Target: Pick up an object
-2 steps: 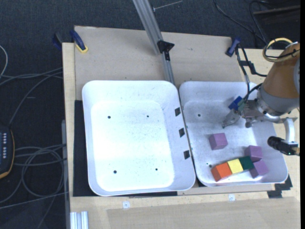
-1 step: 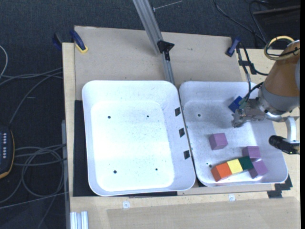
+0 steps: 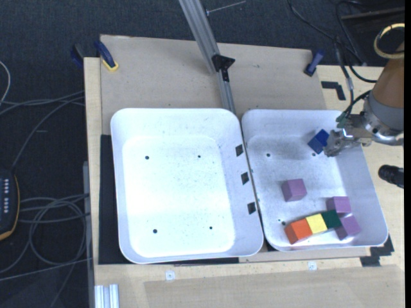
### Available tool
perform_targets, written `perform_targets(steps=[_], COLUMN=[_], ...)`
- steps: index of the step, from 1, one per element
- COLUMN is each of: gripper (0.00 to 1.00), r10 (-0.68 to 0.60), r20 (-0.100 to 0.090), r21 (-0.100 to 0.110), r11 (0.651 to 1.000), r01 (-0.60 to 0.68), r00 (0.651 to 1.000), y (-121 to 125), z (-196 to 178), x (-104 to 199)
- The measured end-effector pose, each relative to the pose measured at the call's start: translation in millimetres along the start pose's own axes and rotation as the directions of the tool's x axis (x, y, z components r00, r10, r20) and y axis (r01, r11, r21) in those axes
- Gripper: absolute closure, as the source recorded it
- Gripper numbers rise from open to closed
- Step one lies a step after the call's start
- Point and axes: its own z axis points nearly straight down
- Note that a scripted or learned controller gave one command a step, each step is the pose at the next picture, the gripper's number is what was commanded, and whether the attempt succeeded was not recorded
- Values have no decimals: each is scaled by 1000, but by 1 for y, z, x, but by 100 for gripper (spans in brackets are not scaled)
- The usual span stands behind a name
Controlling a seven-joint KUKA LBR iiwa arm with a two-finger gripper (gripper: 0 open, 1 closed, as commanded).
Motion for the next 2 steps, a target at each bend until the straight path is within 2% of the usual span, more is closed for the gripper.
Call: perform_targets(steps=[1,2], gripper=[100,100], r10=[-1,0], r20=[0,1], r21=[0,-2], r11=[1000,1000], r01=[1,0], r00=[1000,1000], y=[11,12], z=[-49,-114], x=[4,0])
